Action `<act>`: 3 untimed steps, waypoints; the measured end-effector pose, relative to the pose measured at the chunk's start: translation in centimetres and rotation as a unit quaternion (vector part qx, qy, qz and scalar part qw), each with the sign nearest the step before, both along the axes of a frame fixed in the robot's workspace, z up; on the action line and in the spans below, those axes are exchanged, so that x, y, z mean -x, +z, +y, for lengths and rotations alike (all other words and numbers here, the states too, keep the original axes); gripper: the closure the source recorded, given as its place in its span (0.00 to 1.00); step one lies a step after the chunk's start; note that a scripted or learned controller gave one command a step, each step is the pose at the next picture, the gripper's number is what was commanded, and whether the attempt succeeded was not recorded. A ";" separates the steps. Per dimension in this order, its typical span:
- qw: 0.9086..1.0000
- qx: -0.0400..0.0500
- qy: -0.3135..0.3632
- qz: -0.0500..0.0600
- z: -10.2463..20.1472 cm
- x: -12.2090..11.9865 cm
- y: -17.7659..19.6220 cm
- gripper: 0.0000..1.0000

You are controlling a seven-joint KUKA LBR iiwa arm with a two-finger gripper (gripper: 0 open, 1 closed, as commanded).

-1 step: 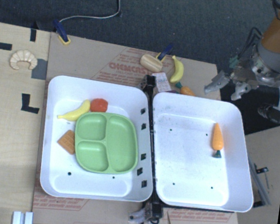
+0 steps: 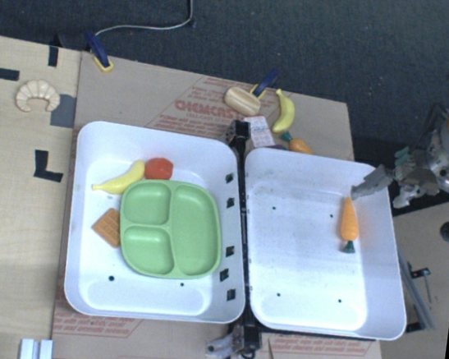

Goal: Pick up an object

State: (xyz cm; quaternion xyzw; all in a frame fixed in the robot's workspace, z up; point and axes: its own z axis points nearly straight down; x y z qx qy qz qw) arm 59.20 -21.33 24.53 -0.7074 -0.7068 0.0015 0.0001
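A: Starting at the left of the worktop [image 2: 5, 210], we note a croissant [image 2: 38, 94] outside the bins. The left bin [image 2: 78, 278] holds a green divided plate [image 2: 172, 229], with a yellow banana [image 2: 121, 179], a red tomato [image 2: 158, 168] and a tan cracker [image 2: 108, 226] beside it.

B: Above the seam between the bins, we log a bread roll [image 2: 242, 100] and a second banana [image 2: 284, 112] on the cardboard. None sits near the arm.

A: Agreed. The right bin [image 2: 297, 309] holds one carrot [image 2: 350, 221], lying lengthwise close to the right wall. We judge it the target.

B: The end effector [image 2: 370, 187] hovers just above the carrot's upper end, carrying nothing. We cannot tell its opening width.

A: For a sound grasp, we recommend centring over the carrot's thick middle, closing across its narrow axis, and keeping clear of the bin wall.
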 end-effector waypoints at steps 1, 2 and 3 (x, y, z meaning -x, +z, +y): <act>1.000 -0.001 0.001 0.000 0.3 -5.4 -4.4 0.00; 1.000 0.000 0.001 0.001 -1.1 -4.7 -11.5 0.00; 1.000 0.000 0.001 -0.003 -1.0 -3.3 -15.8 0.00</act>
